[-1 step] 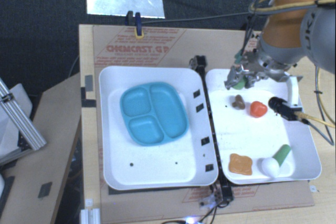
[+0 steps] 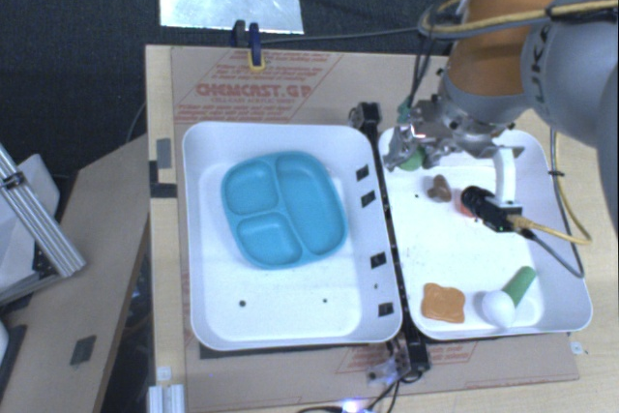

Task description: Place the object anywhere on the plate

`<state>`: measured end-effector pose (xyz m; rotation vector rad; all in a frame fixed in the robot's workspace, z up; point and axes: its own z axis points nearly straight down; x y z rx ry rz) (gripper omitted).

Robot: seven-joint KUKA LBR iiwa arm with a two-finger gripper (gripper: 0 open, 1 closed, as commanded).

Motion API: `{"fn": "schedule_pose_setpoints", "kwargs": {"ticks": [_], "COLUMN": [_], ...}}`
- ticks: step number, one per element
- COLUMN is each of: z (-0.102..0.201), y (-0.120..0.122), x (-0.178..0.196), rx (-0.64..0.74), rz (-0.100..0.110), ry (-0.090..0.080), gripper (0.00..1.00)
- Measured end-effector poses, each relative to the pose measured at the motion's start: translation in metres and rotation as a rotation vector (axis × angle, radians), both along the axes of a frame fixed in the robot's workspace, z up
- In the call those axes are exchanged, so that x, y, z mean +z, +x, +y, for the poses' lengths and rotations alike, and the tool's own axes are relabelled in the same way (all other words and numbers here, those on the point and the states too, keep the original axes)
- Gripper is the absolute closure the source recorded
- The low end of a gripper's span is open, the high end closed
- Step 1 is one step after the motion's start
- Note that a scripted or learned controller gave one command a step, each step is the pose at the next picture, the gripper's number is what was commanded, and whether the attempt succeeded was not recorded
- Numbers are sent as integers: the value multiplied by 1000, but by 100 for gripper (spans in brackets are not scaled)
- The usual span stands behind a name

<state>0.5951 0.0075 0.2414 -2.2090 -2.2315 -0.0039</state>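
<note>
An orange waffle-shaped piece (image 2: 444, 303) and a white egg (image 2: 498, 308) are lying at the near edge of the right bin (image 2: 561, 305), beside a green cylinder (image 2: 518, 284). The gripper (image 2: 410, 148) is hovering over that bin's far-left corner, near a brown lump (image 2: 440, 188); its opening cannot be told. The blue divided plate (image 2: 283, 208) is sitting in the left bin (image 2: 208, 305).

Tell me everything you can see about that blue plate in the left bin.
The blue plate is a light blue, plastic-looking tray with rounded corners, divided by low ridges into three compartments: two smaller ones on its left side and one long one on its right. It lies flat, turned at a slight angle, on the floor of the left white bin, a little above the middle. It touches just the bin floor under it, and I see nothing in its compartments.
</note>
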Motion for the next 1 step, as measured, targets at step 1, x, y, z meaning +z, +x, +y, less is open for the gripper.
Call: {"fn": "schedule_pose_setpoints", "kwargs": {"ticks": [1], "z": [53], "y": [-13], "x": [5], "rx": [0], "rz": [1], "ry": [0], "gripper": [100]}}
